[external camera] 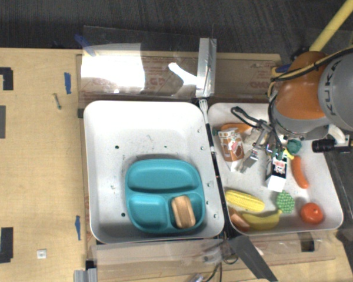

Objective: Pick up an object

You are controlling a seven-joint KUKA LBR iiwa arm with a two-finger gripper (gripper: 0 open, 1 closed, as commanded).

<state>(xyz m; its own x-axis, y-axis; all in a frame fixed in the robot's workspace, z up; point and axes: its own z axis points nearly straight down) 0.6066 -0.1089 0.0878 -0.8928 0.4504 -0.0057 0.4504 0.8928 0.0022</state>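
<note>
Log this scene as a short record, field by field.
left bin: teal tray with a bread roll in its lower right compartment
right bin: corn, banana, tomato, carrot, green ball, snack packet
gripper: over the right bin, beside the packet
held: nothing seen

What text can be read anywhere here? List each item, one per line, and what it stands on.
"KU", the letters that show, running vertically on the grey arm.
Faint lettering on the cardboard wall behind the right bin: too blurred to read.
Print on the snack packet: too small to read.
</note>
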